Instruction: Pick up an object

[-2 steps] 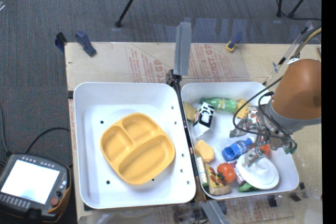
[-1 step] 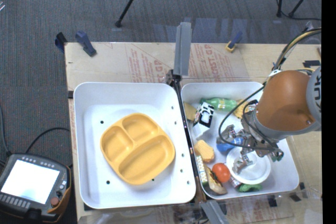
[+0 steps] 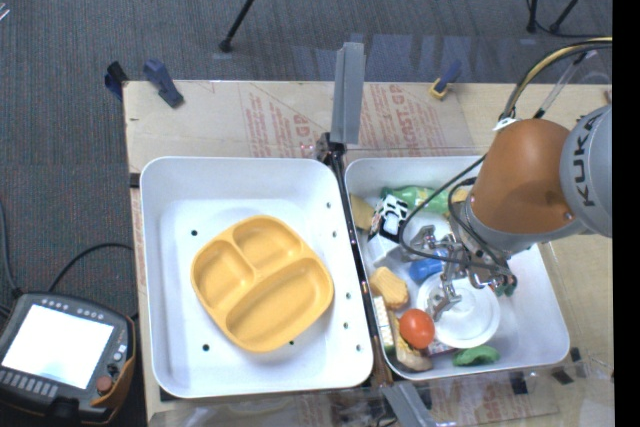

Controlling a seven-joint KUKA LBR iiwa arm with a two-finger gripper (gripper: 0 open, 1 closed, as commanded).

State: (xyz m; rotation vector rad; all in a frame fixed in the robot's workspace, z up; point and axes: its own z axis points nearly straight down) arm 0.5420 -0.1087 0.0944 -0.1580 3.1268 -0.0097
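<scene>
Nothing looks lifted yet. The end effector point(image 3: 455, 280) hangs low in the right bin point(image 3: 556, 330), lower right of the frame, above a white round dish point(image 3: 470, 317), beside a tomato-like red ball point(image 3: 416, 327) and a blue piece point(image 3: 426, 269); whether it grips anything I cannot tell. So the grasp and lift are probably still ahead. The left bin point(image 3: 160, 215) holds a yellow divided plate point(image 3: 262, 282). Red mirrored lettering on the counter point(image 3: 260, 120) is unreadable, as is the arm's partial "KU" marking.

yellow tray point(image 3: 262, 283) in left bin point(image 3: 160, 215) | end effector point(image 3: 452, 283) above right bin point(image 3: 540, 315)
</scene>
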